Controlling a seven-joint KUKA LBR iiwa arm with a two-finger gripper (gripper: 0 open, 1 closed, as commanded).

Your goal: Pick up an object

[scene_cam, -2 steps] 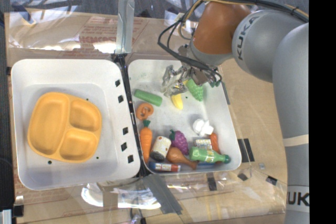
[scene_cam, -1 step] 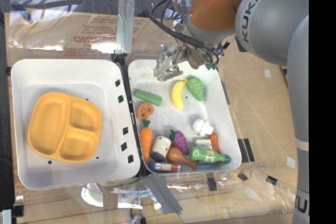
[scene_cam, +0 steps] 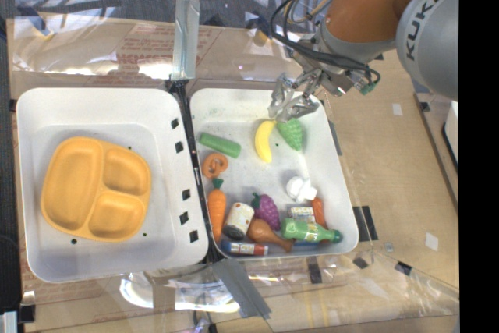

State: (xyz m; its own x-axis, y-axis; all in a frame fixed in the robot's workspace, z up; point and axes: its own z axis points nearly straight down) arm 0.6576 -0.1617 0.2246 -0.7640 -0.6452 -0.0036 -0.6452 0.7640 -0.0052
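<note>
The pincer [scene_cam: 291, 107] hovers over the right bin [scene_cam: 337, 168], above the green grapes [scene_cam: 293, 135] beside the banana [scene_cam: 264, 141]. Finger spread cannot be told; nothing is visibly pinched.

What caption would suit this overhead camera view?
Gripper hovering over toy food in the right bin, near a banana; yellow tray beside.

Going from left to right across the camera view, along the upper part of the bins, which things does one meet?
Orange tray → green cucumber → banana → green grapes, with the pincer just above them.
</note>
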